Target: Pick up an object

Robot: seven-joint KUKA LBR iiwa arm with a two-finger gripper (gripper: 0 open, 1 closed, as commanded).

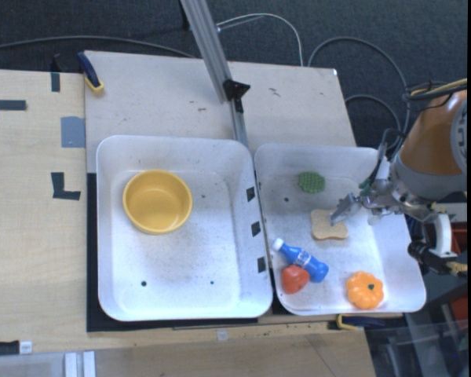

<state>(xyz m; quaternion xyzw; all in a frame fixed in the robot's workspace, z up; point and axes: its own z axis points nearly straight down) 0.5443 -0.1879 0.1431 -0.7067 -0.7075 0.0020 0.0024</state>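
In the right bin (282, 163) lie a green round object (311, 182), a tan slice of bread (328, 226), a blue and white bottle (301, 259), a red tomato-like piece (294, 279) and an orange pumpkin (365, 289). My gripper (347, 208) hangs at the right side of this bin, its dark fingers reaching down to the upper right edge of the bread slice. Nothing shows between the fingers. The arm's orange band (432, 144) is just beyond the bin's right rim.
A yellow bowl (157, 201) sits in the left bin (110, 234). A slanted grey metal pole (212, 45) runs down to the divide between the bins. Cables trail behind the right bin, and a blue and yellow tool (89, 71) lies at the bench's back left.
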